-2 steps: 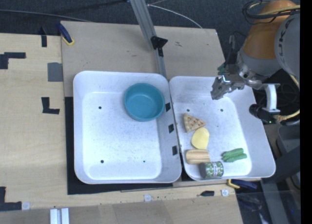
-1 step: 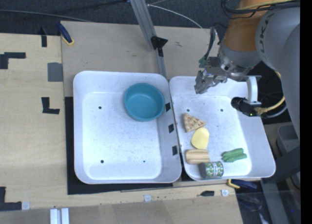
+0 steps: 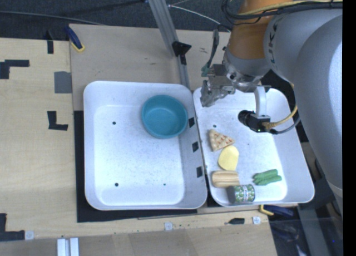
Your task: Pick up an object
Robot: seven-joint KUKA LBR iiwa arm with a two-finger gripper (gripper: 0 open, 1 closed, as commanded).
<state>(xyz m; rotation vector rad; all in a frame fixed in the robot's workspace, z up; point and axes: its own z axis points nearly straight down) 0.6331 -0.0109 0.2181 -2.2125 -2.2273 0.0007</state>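
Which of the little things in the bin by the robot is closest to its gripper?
The tan waffle-patterned wedge. It lies highest in the right bin, just below the gripper; the yellow piece, wooden cylinder, can and green pod lie farther down.

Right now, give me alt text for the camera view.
The gripper hangs over the right bin's far left corner, above a waffle wedge, yellow piece, wooden cylinder, can and green pod. A blue bowl sits in the left bin.

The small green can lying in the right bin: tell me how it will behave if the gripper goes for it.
The green can lies on its side near the right bin's front edge, so a nudge would probably roll it. Its round body may slip from fingers closing across it. The wooden cylinder lies close beside it and would likely get bumped.
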